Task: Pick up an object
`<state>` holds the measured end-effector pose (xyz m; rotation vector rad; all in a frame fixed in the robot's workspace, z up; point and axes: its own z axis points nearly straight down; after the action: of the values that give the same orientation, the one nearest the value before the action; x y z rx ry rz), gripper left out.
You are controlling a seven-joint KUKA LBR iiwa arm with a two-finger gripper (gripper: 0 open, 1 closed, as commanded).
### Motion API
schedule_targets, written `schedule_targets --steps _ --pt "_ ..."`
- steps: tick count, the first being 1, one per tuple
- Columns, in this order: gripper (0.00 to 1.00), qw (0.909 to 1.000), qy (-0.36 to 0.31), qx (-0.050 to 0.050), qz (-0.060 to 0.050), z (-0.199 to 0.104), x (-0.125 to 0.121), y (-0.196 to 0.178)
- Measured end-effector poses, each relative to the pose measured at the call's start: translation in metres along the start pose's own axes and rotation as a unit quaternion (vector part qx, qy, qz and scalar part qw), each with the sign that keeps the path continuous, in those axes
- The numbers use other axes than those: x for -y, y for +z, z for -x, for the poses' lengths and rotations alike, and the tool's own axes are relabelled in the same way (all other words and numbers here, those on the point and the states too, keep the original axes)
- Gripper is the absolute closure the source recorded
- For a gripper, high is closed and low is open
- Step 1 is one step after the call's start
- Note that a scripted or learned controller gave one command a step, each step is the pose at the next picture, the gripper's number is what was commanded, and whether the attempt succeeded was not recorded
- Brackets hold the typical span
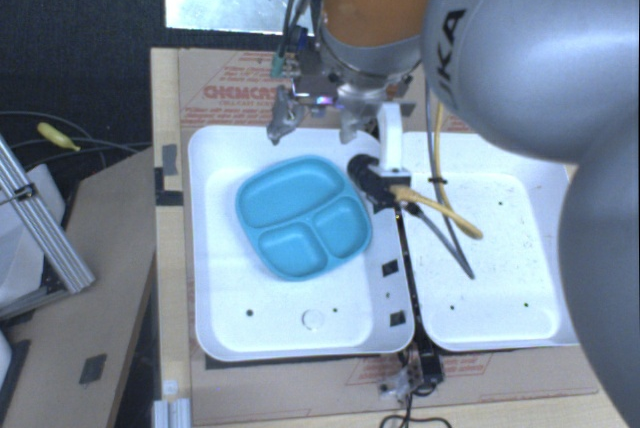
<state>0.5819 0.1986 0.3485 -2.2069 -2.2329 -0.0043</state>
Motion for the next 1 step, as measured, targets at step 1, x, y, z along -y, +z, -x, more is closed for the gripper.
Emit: schedule_targets --steps 1 --pt "0.0 1.0 0.002 0.002 -0.005 -0.0387 0.0351 0.0879"
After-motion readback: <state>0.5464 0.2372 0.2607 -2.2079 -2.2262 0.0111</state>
